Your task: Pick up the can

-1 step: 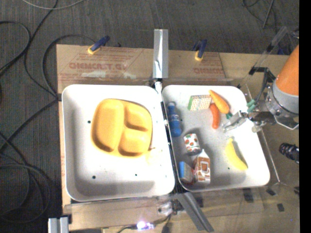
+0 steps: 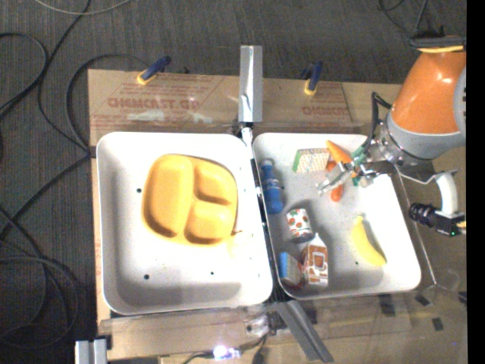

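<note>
The two-finger gripper [image 2: 350, 171] is seen low over the upper right part of the right-hand shallow white bin [image 2: 405, 237], with an orange carrot-shaped toy [image 2: 338, 158] beside it; whether the jaws are open or closed cannot be told. Just to the left of the gripper lies a small pale packet with green print [image 2: 310, 160], its writing too small to be read. The small white can with red spots on its label [image 2: 298, 223] is found below and to the left of the jaws, apart from them, near the bin's middle; no brand can be read on it. A blue plastic bottle [image 2: 270, 189] lies along the bin's left wall, a brown and white carton [image 2: 316, 264] below the can, and a yellow banana [image 2: 368, 243] to the right. A yellow compartment tray [image 2: 191, 198] is held in the left-hand white bin [image 2: 121, 279]. Both bins are set on a brown cardboard sheet [image 2: 174, 101] printed with faded red lettering, illegible, over dark carpet [image 2: 45, 127] crossed by cables.
</note>
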Motion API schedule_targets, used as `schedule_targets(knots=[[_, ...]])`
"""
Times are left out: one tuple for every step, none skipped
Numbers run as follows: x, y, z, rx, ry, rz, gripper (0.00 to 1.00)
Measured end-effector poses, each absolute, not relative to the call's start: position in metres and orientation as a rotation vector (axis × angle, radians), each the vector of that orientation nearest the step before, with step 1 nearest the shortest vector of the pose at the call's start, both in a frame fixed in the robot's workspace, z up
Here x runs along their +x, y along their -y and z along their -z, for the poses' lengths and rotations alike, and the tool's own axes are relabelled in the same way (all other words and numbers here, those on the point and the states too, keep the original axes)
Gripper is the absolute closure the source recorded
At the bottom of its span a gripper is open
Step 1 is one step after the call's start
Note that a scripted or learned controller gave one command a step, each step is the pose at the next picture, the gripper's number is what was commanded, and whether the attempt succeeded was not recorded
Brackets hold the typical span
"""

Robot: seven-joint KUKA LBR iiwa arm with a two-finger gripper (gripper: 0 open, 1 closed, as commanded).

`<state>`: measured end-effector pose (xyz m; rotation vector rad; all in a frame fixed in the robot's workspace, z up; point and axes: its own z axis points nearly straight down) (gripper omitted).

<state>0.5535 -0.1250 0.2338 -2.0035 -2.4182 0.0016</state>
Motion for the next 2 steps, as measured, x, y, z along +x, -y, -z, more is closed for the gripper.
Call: schedule_targets(knots=[[0.553, 0.054, -0.183, -2.217, 2.222, -0.003, 0.0], [0.576, 0.062, -0.183, -1.823, 2.558, -0.003, 0.0]])
